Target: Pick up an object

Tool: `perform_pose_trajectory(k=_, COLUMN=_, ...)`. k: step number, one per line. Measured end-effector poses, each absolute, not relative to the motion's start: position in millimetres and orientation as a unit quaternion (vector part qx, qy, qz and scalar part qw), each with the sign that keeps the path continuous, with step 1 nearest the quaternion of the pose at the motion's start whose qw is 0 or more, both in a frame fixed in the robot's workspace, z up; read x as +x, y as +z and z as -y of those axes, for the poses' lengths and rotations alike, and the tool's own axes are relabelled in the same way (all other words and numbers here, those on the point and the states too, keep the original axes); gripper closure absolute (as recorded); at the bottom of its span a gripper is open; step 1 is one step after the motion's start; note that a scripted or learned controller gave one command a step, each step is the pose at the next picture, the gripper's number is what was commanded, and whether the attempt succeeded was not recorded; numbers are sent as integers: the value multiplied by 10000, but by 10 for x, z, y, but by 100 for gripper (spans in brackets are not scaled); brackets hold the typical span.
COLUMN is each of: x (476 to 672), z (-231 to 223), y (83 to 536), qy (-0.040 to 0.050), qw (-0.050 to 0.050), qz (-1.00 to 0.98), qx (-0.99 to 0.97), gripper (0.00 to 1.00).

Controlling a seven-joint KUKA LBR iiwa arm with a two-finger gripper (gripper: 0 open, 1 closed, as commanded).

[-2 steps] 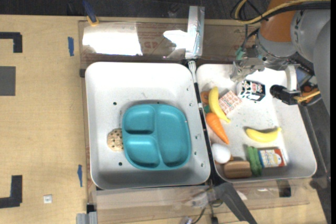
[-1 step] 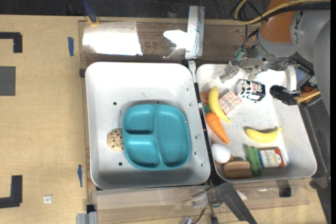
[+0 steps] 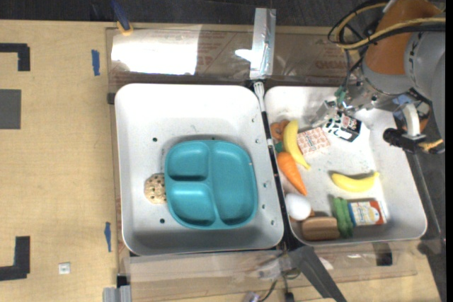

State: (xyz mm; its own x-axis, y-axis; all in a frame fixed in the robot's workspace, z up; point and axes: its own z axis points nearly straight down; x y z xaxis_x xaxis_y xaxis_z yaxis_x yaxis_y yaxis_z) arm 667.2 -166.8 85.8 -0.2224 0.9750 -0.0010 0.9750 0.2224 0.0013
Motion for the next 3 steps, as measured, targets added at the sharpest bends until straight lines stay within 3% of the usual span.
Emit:
perform_pose_trajectory(k=1, x=6593, z=1223, y=867, qy=-64, qw=-70, qz=-9102, qx=4140, gripper=0)
perform_pose_trajectory(k=2, x=5933, z=959, y=971, qy=9, qw=5, qz=-8774, qx=4798, gripper=0)
perform_pose_trajectory(k=3, x=5946, z=955, y=1078, qy=23, qw=25, qz=-8771, qx=4802, gripper=100)
